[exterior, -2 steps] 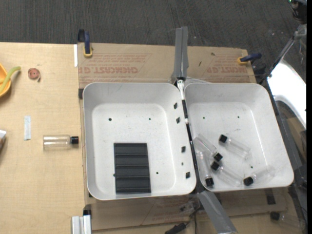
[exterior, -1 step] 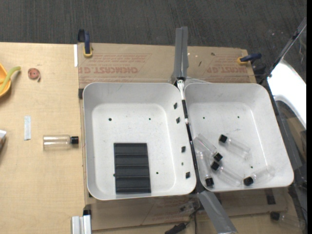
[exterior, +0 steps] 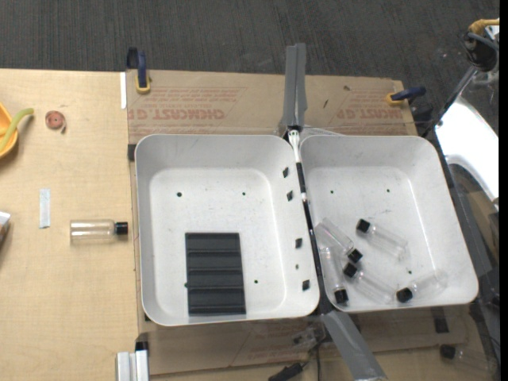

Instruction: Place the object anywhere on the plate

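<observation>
A black ridged plate [exterior: 214, 274] lies flat in the left bin [exterior: 151, 173], near its front wall. Several clear plastic vials with black caps lie in the front half of the right bin [exterior: 432, 161]. One vial [exterior: 382, 239] lies alone toward the middle. Others are bunched together nearer the divider [exterior: 340, 242] [exterior: 367, 282]. Another vial [exterior: 422, 286] rests against the front right corner. Nothing lies on the plate.
On the wooden bench left of the bins lie a clear bottle with a black cap [exterior: 97, 229], a small white strip [exterior: 44, 209], a round pinkish disc [exterior: 54, 120] and a yellow object [exterior: 8, 129]. A white part of the arm [exterior: 470, 137] stands at the right edge.
</observation>
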